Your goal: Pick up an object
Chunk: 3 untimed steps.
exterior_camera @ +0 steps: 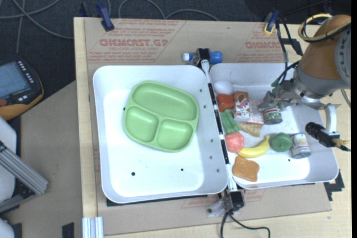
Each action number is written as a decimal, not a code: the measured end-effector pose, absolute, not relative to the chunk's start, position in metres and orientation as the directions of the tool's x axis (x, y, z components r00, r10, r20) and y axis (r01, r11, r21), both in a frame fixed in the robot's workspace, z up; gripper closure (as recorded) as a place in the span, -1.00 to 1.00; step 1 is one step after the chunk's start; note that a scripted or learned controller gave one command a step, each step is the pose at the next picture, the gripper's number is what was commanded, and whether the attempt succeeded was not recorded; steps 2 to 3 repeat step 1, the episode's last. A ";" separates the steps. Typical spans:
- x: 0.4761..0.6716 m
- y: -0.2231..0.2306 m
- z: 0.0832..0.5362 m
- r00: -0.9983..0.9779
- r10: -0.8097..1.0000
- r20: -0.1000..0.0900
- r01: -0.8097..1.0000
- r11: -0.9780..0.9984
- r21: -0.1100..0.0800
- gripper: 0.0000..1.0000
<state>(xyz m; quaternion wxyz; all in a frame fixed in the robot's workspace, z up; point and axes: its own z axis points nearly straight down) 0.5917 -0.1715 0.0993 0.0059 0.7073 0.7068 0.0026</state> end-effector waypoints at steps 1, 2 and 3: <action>0.661 -0.110 0.091 -0.001 1.000 -0.006 1.000 0.002 0.019 1.00; 0.661 -0.110 0.091 -0.001 1.000 -0.006 1.000 0.002 0.019 1.00; 0.661 -0.110 0.091 -0.001 1.000 -0.006 1.000 0.002 0.019 1.00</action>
